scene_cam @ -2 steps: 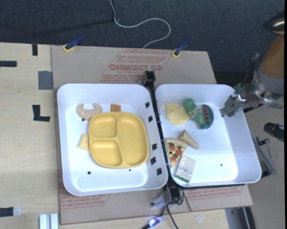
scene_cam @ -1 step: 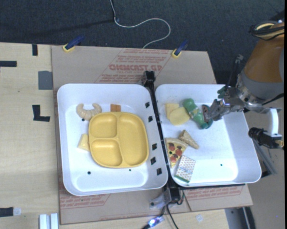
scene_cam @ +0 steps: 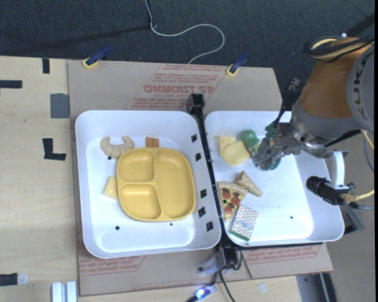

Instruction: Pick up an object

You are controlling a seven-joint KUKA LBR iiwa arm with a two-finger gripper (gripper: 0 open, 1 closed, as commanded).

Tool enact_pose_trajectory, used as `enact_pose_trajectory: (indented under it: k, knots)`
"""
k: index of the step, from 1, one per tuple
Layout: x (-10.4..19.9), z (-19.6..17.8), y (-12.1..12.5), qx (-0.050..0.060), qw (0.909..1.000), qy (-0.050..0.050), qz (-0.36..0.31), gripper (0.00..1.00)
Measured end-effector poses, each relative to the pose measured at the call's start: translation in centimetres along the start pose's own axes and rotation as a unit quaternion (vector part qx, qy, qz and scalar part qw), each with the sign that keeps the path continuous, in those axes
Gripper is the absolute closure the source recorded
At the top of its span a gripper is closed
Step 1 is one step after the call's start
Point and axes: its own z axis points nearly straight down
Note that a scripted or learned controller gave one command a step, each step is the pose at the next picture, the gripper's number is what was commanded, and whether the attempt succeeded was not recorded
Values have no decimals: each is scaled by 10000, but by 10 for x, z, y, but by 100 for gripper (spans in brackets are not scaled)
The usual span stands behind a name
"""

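Bins: two shallow white ones stand side by side on the table (scene_cam: 25,187), meeting at a black centre divider (scene_cam: 204,168), which serves as the reference here. The left bin (scene_cam: 91,231) lies left of the divider; the right bin (scene_cam: 314,228) lies right of it.

Left bin contents, three kinds: one yellow three-compartment plate (scene_cam: 156,184) near the divider; one tan curved piece (scene_cam: 116,146) at the plate's upper left, farther from the divider; one pale yellow wedge (scene_cam: 109,187) touching the plate's left edge. A small brown piece (scene_cam: 152,142) shows just above the plate.

Right bin contents, five items counted: one pale yellow lump (scene_cam: 233,151) just right of the divider; one green round object (scene_cam: 249,136) beside that lump, farther from the divider; one tan triangular piece (scene_cam: 247,184) lower down; one pizza-slice piece (scene_cam: 230,199) with red spots, touching the divider's side; one small speckled packet (scene_cam: 244,221) with a green edge below it.

One arm reaches in from the far side of the right bin. The claw (scene_cam: 266,158) sits low over the bin floor, just beyond the pale yellow lump and green round object as measured from the divider. Its finger spacing cannot be told from this angle, and no item is seen between them. A teal patch shows under the claw tip; its identity is unclear.
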Motion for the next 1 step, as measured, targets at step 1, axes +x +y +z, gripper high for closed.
enact_pose_trajectory:
  k: [1]
  knots:
    - [52,-10,-10,-7,10000,5,-9,100]
